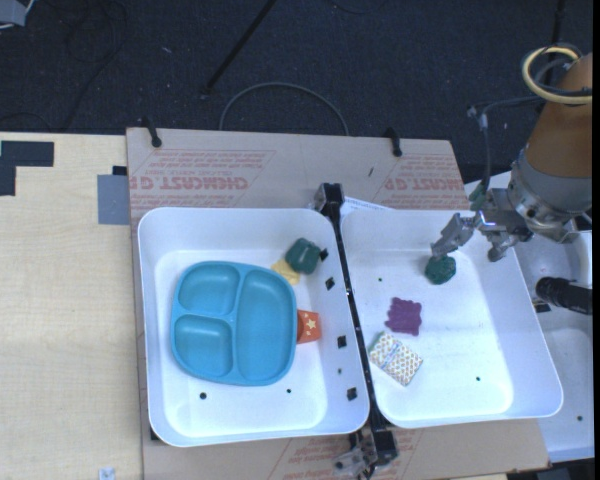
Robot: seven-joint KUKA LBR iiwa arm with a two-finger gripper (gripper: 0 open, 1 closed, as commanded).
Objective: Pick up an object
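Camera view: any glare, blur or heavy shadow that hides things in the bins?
Camera view: lighting is even and the white bins look bright but not blown out; the blue divided plate and purple piece are soft yet readable; the claw is slightly blurred, with faint shadow under it.

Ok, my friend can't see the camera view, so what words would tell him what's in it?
A grey robot arm's gripper hangs over the right white bin, just above a small dark green lump; a purple block and patterned packet lie nearby. The left white bin holds a blue divided plate.
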